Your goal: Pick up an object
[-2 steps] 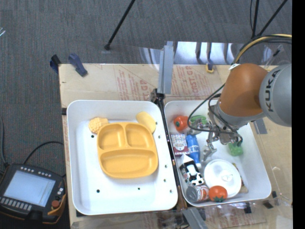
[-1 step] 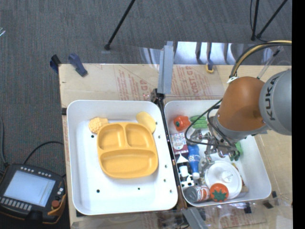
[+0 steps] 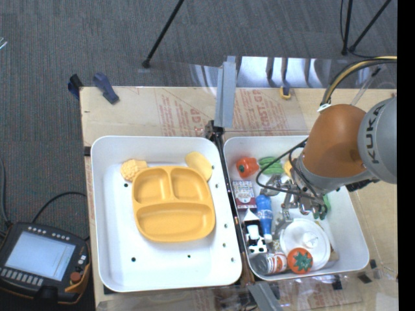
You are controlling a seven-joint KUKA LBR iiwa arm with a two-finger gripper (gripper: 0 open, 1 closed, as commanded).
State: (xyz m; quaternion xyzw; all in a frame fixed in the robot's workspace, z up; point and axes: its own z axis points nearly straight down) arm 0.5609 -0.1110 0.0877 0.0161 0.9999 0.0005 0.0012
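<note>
The left bin [image 3: 104,238] holds a yellow divided plate [image 3: 173,203]. In the right bin [image 3: 358,229], the blue bottle [image 3: 264,207] lies just left of the gripper [image 3: 290,207]. It is probably light, stiff and smooth; take it across the body. Neighbours crowd close. Whether the gripper is open, I cannot tell.

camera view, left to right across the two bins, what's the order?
Left bin's outer wall → small yellow toy → yellow divided plate → red pepper toy → blue bottle → gripper → right bin's outer wall.
</note>
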